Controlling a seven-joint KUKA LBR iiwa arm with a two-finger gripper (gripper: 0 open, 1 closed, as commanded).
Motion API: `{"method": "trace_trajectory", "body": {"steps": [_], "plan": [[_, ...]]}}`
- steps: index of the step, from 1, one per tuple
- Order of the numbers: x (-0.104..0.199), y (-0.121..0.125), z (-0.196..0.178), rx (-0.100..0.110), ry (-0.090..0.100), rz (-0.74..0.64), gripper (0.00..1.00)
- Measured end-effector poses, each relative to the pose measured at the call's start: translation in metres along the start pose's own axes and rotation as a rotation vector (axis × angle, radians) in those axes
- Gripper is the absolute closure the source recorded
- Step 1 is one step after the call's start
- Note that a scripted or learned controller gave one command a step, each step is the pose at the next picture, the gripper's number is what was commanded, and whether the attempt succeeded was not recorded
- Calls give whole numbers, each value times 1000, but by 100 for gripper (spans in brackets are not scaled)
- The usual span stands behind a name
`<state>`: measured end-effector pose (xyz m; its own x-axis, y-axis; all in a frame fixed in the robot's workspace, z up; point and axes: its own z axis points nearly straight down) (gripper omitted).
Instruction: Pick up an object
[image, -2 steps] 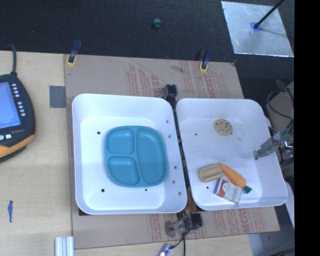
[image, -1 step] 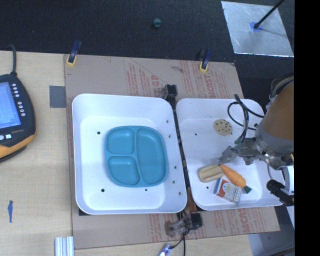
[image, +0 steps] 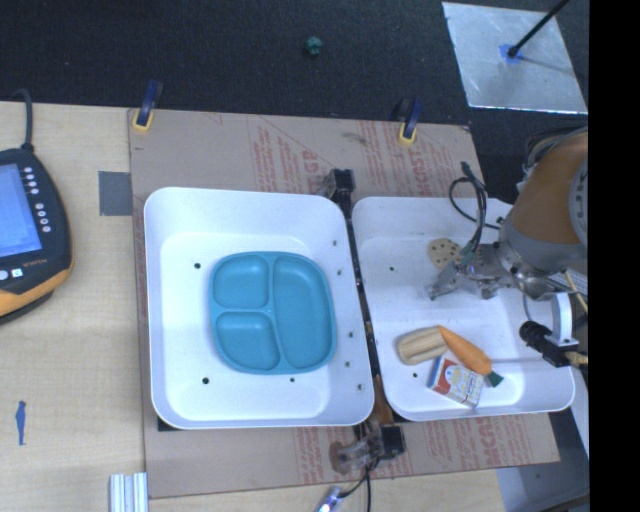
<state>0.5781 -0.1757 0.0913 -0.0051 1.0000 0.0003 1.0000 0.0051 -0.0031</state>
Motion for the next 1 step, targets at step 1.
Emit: {"method": "trace_trajectory", "body": {"steps": [1], "plan": [[-22, 78, -1, -2, 0, 0, 0]]}}
